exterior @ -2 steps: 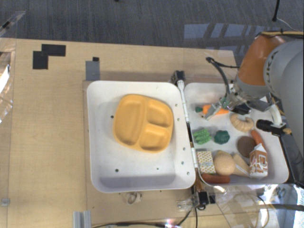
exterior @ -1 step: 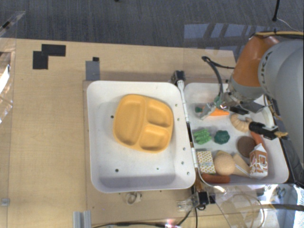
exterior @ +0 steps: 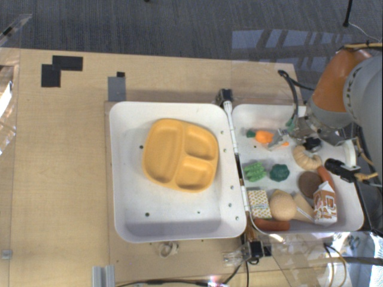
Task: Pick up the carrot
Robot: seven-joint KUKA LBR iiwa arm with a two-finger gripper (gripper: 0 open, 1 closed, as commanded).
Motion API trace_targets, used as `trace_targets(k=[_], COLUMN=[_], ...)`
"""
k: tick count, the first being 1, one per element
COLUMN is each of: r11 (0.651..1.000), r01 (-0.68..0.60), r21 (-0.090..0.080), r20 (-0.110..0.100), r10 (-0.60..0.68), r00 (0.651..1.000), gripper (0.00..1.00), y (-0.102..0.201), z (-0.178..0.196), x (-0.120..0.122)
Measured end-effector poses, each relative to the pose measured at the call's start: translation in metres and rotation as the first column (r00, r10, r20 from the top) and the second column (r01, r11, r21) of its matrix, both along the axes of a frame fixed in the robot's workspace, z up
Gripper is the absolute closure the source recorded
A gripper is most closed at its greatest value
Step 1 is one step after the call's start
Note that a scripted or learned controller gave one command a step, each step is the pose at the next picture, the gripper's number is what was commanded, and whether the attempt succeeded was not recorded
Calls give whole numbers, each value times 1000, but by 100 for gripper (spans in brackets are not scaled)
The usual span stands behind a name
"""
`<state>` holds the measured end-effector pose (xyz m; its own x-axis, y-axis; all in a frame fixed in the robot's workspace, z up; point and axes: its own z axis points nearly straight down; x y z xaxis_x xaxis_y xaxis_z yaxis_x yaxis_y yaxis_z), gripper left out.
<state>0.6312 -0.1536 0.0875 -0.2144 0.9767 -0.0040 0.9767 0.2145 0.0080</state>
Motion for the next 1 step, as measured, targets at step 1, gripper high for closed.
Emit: trace_targets(k=[1], r11=[1000], r01=[-11], r21=[-4], r20=[10], r10=[11], r00=[1000], gripper=[100], y=[1], z=[15], x=[4])
